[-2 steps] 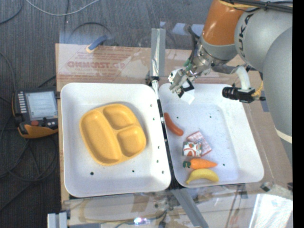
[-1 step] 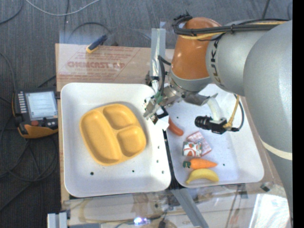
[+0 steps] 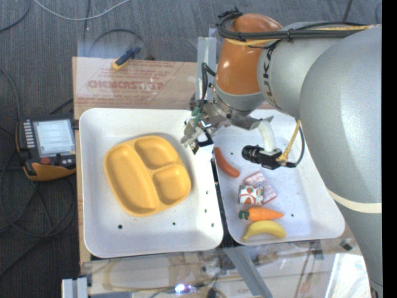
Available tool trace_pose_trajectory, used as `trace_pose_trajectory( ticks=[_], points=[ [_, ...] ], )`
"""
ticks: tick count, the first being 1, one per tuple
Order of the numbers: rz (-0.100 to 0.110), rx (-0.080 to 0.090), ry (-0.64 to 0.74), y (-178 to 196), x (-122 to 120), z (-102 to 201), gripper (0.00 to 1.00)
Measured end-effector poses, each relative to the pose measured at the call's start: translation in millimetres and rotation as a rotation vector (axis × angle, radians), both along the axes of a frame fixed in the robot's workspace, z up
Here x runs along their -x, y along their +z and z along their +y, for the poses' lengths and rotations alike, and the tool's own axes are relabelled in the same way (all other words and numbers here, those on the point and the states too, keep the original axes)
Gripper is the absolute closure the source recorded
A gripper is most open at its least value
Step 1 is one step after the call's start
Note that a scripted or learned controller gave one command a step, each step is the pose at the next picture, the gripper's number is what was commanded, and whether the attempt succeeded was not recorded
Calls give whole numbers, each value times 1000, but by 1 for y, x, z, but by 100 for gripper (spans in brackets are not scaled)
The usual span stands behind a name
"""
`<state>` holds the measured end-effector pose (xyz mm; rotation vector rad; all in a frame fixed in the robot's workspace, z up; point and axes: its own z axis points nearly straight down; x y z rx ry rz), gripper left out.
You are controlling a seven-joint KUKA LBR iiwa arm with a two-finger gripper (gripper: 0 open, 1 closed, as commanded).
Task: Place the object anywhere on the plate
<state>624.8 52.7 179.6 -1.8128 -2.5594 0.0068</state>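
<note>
Grey KUKA arm (image 3: 335, 98), nearest the lens, is seen over the right bin. Red sausage-shaped toy (image 3: 226, 163) lies on that bin's floor, long axis slanted, just below-right of the two-finger gripper (image 3: 197, 132); finger state cannot be told. Yellow three-compartment plate (image 3: 147, 174) is set in the left white bin (image 3: 99, 228), leftward of both.

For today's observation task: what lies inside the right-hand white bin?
In the right bin: a red sausage, a red-and-white carton, a carrot, a banana. The arm covers its far corner.
</note>
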Motion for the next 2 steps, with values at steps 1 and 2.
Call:
trace_pose_trajectory(
  ticks=[1, 2],
  points=[
    [0, 1, 75, -13, 34, 70, 100],
    [0, 0, 74, -13, 33, 70, 0]
  ],
)
